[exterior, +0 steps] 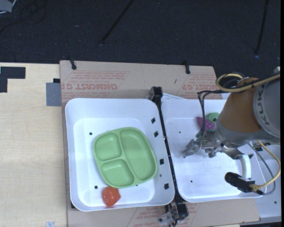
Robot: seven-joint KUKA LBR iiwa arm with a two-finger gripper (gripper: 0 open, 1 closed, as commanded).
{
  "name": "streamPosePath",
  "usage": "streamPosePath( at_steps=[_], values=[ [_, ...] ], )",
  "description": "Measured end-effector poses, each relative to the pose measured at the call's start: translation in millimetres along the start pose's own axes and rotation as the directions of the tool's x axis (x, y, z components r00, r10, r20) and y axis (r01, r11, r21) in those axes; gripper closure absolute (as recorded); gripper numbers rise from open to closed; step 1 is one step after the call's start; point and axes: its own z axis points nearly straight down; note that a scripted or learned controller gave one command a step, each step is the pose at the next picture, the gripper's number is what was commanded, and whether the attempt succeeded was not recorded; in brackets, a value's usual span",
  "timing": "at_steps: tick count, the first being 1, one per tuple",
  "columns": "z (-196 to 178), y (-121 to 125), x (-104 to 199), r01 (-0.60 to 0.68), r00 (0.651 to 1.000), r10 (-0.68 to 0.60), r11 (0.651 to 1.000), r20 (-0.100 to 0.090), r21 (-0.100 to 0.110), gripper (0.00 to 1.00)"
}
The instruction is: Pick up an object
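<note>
Purple toy: right bin, far edge, near tool.
Tool: above right bin; apart or together, cannot tell.
Green plate: left bin, centre.

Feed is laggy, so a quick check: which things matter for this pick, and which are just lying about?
In play: gripper, purple thing, green thing, right bin.
Lying about: green plate, red thing, left bin.

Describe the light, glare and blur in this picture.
Camera view: even light, no strong glare; the green plate casts a faint shadow in the left bin; the purple object beside the arm looks blurred; the area behind the bench is dark.
</note>
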Motion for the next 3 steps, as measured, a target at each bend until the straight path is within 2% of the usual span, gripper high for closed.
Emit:
streamPosePath(
  at_steps=[1,2,3],
  values=[
    [-12.6,0.2,-2.1,-0.008,1.000,0.008,1.000,0.001,-0.002,1.00],
    [-63.5,-10.0,-5.7,-0.005,1.000,0.005,1.000,0.002,-0.009,1.00],
    [-124.5,-8.8,-13.3,0.005,1.000,-0.005,1.000,0.004,-0.012,1.00]
  ],
)
